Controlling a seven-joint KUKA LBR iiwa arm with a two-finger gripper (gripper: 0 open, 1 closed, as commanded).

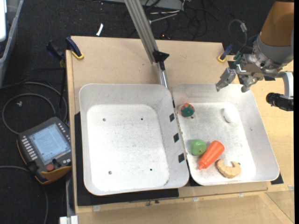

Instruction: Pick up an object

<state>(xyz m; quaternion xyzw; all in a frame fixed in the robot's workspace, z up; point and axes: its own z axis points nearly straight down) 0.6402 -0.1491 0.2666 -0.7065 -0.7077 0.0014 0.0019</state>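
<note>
Gripper [235, 83] hangs open above right bin's [261, 125] far rim, holding nothing.

Both white bins [126, 97] look like matt plastic, finely speckled. The surface [121, 62] is pale, unvarnished-looking wood. The orange carrot [211, 155] and green ball [198, 147] appear smooth, slightly glossy plastic

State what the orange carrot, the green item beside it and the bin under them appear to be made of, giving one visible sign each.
Carrot: probably moulded plastic, a toy; uniform orange, smooth skin.
Green item: likely plastic too; rounded, with a faint sheen.
Right bin: seems thin white plastic or coated sheet; matt, speckled floor, rounded raised rim. The look leaves this one open.
</note>
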